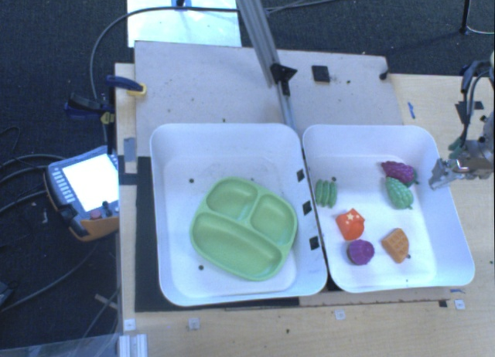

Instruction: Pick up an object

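Green plate (244,228) in left bin (166,193), toy foods (350,224) in right bin (445,216)

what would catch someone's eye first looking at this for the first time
The pale green divided plate stands out most, lying alone in the left bin. Next come the small bright toy foods scattered in the right bin, especially the orange-red piece near its middle. The claw sits at that bin's right rim.

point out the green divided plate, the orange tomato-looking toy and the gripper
green divided plate (244,228): camera view, left bin, on the ridge between its compartments
orange toy (350,225): camera view, right bin, middle of its body
gripper (442,175): camera view, at the right bin's right rim, at its tip
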